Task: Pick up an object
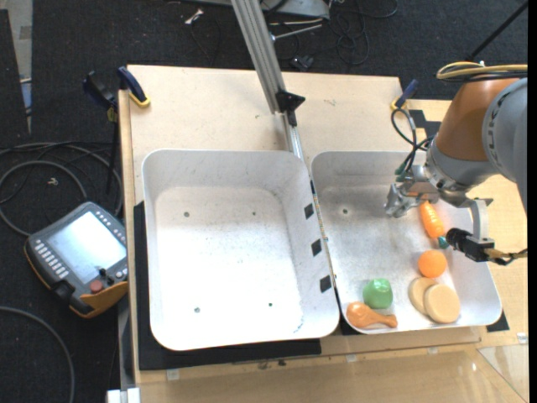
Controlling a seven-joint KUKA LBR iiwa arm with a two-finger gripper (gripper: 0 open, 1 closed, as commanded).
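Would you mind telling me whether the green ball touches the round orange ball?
Apart. The camera view shows bare white bin floor between the green ball and the round orange ball.

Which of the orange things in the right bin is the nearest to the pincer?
The carrot, long and tilted, just beside the pincer. The orange ball and the orange gourd-shaped piece lie farther toward the bin's front.

No legible text, label, brand, number or sign anywhere on the bench. Teach pendant (77, 259) on the floor at 9 o'clock: screen lit, pale, characters too small to read; key markings unreadable. Black tabs (316, 246) along the divider between the bins: plain, no print discernible.
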